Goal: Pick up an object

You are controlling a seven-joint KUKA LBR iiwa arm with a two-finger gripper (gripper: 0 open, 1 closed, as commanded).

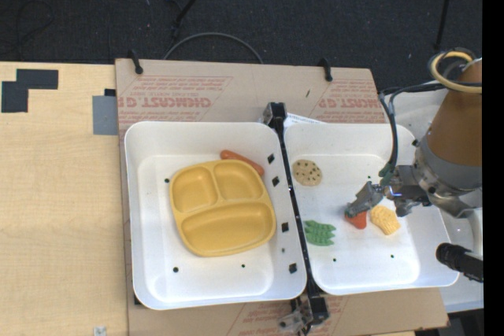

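A single fixed camera hangs above the table (55, 193) and looks down at a slant, set far enough back to take in both white bins whole: the left bin (150, 169) and the right bin (346, 145) sit side by side in the lower middle of the frame. Dark floor with cables fills the top. The arm (461, 130) enters from the right edge, partly cropped there.

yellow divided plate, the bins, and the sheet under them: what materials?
Yellow divided plate: looks like moulded plastic, smooth with a soft sheen and rounded compartment ridges. Left bin and right bin: probably thin formed white plastic, glossy, rounded corners. Sheet underneath: corrugated cardboard, brown, matte, with red print.
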